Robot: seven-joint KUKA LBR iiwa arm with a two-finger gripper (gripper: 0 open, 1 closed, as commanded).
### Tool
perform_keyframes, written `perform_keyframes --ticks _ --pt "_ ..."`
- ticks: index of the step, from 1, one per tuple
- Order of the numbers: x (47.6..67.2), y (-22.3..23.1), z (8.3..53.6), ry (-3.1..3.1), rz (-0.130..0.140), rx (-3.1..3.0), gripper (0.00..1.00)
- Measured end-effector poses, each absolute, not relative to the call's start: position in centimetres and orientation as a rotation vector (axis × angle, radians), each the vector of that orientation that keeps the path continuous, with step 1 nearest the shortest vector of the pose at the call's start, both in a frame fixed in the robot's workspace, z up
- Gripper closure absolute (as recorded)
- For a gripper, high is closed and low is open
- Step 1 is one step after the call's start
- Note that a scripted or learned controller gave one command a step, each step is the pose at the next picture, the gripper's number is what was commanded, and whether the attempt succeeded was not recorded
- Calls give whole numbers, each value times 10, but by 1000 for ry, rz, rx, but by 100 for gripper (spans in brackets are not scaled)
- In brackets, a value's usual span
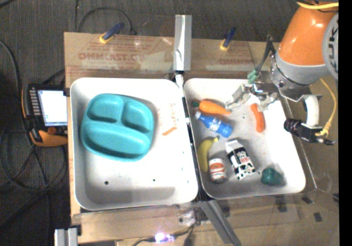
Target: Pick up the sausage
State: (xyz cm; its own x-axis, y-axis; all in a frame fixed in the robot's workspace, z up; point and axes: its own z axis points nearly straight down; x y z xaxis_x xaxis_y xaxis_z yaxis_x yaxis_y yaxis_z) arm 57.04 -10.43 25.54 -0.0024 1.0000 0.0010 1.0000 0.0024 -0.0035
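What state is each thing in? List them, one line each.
sausage: lying in the right bin, not held
pincer: just above the sausage's upper end
carrot: lying flat
blue bottle: on its side
banana: lying flat
can: tipped over
carton: on its side
teal tray: right way up in the left bin

Wooden bench (pixel 132 55), two white bins side by side — left bin (pixel 126 192), right bin (pixel 291 176)
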Motion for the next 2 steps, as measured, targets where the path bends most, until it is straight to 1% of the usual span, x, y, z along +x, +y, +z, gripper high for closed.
perform_keyframes --ticks 1,2 --pt "544 -154 201 -2199 3 -2241 0" --pt "586 -205 93 -2253 0 -2186 0"
